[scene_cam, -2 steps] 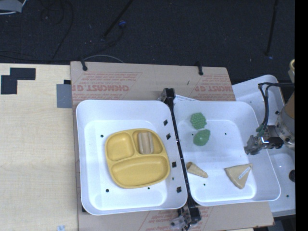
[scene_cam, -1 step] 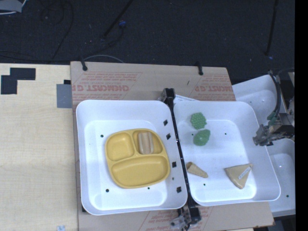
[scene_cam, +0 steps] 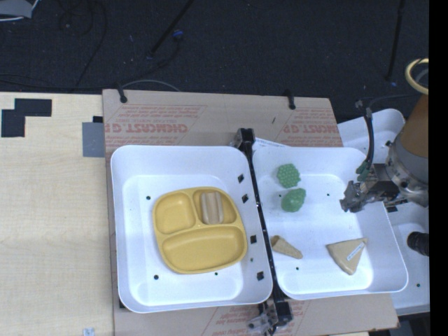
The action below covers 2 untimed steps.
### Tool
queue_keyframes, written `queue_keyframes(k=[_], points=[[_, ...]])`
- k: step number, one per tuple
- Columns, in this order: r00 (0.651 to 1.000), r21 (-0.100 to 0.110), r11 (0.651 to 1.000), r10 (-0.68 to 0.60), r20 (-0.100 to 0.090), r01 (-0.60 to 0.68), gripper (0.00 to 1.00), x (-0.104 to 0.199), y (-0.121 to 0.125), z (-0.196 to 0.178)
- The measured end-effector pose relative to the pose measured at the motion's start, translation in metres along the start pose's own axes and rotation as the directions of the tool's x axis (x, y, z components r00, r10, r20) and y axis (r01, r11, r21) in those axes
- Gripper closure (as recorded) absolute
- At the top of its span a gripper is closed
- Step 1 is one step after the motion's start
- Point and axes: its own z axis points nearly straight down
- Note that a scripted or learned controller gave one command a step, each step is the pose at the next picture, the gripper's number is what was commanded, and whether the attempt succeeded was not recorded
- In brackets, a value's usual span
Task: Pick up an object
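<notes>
Where the bench edge sits lowest in the view, two white bins lie side by side on a brown cardboard sheet (scene_cam: 210,121). Nearest, in the right bin (scene_cam: 381,282), a tan wedge (scene_cam: 348,254) lies at about 5 o'clock of the bin floor, a small white label on its top face. A smaller tan wedge (scene_cam: 286,247) lies at about 7 o'clock, close to the divider, well apart from the larger one.

Left bin (scene_cam: 129,257): a yellow divided plate (scene_cam: 199,243) lies near its centre. A pale brown, roll-shaped piece (scene_cam: 211,207) rests in the plate's 1 o'clock compartment.

Farther back in the right bin, two green bumpy lumps sit near each other: one (scene_cam: 293,199) near mid-floor left, the other (scene_cam: 288,174) beyond it at about 11 o'clock.

Gripper (scene_cam: 355,200) hangs over the right bin at 3 o'clock, near the right wall, well apart from wedges and lumps. Nothing is seen between the fingers; spread or pressed together cannot be told at this resolution. Arm (scene_cam: 420,135) enters from 3 o'clock.
</notes>
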Motion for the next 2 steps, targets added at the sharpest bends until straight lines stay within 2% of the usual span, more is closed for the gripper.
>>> queue_keyframes(k=[1,2], points=[[1.0,0.002,1.0,0.0,0.0,0.0,1.0,0.058,0.011,0.014],[1.0,-0.001,1.0,0.0,0.001,0.0,1.0,0.113,0.032,0.016]])
